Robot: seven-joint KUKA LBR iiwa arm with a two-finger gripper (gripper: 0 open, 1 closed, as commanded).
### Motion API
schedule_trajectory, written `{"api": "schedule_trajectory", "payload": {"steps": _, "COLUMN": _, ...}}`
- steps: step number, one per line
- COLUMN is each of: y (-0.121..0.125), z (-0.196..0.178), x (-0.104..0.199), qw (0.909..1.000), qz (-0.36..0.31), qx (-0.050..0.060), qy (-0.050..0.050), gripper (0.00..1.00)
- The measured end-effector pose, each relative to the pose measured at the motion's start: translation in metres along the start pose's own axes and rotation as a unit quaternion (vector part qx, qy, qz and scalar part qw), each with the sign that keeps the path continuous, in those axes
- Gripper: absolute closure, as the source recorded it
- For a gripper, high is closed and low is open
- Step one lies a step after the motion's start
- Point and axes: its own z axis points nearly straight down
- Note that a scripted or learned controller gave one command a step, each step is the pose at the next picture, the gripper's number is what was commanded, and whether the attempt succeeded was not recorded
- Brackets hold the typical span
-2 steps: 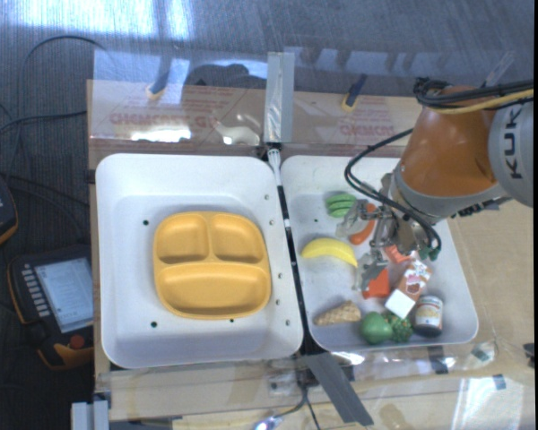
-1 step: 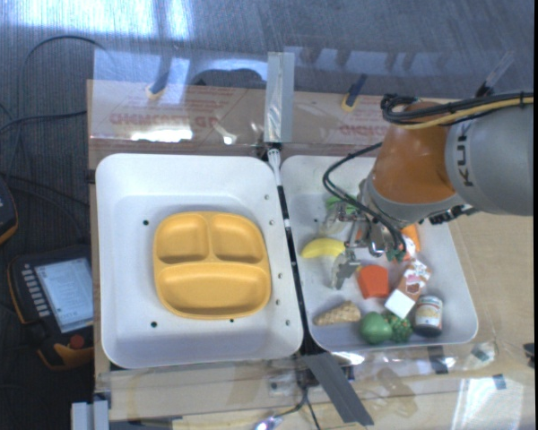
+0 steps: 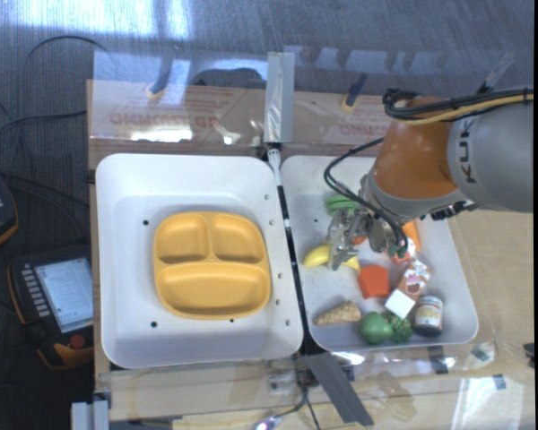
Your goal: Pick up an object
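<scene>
While the grey arm (image 3: 484, 159) reaches in from the right, its gripper (image 3: 351, 240) hangs low over the middle of the right bin (image 3: 462, 267), just above a yellow lemon-like toy (image 3: 317, 257) that lies near the bin's left wall. Whether it is clenched or released I cannot tell; nothing is seen held. A green piece (image 3: 342, 203) lies just behind the gripper, and an orange block (image 3: 374, 281) sits just to its right. Along the front wall crowd a tan bread-like piece (image 3: 339, 313), a green round toy (image 3: 375, 328), a white cube (image 3: 400, 304) and a small dark jar (image 3: 428, 313), leaving little room there. Open floor shows at the bin's back. The left bin (image 3: 125, 195) holds a yellow divided tray (image 3: 212, 263) at its centre, with bare white margin all round it.
</scene>
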Motion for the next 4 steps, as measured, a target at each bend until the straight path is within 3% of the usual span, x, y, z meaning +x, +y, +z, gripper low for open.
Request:
{"api": "schedule_trajectory", "payload": {"steps": 1, "y": 0.01, "z": -0.174, "x": -0.043, "qw": 0.9999, "qz": 0.007, "qx": -0.001, "qy": 0.008, "gripper": 1.0}}
{"api": "schedule_trajectory", "payload": {"steps": 2, "y": 0.01, "z": -0.174, "x": -0.043, "qw": 0.9999, "qz": 0.007, "qx": -0.001, "qy": 0.008, "gripper": 0.0}}
{"api": "schedule_trajectory", "payload": {"steps": 3, "y": -0.016, "z": 0.005, "x": -0.028, "qw": 1.0, "qz": 0.006, "qx": -0.001, "qy": 0.007, "gripper": 0.0}}
{"api": "schedule_trajectory", "payload": {"steps": 4, "y": -0.021, "z": 0.007, "x": 0.071, "qw": 0.9993, "qz": -0.037, "qx": 0.0, "qy": 0.005, "gripper": 0.0}}
